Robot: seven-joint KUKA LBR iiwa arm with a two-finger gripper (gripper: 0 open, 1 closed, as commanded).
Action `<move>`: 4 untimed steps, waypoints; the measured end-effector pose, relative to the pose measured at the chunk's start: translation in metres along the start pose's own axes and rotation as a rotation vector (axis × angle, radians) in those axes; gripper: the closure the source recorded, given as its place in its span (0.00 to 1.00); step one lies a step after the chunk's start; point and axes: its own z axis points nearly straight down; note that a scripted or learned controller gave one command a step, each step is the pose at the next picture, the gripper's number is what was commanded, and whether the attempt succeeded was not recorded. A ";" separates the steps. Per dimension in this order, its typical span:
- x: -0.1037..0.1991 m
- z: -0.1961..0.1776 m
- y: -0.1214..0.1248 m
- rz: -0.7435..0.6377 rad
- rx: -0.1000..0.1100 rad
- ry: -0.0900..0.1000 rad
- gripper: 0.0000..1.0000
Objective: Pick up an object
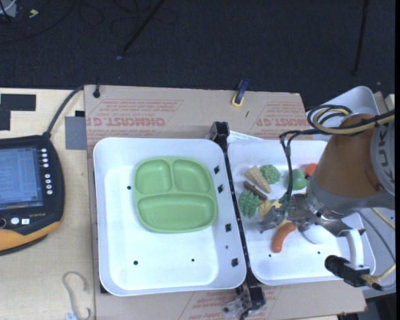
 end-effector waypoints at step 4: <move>0.000 0.012 0.013 0.002 -0.011 -0.003 1.00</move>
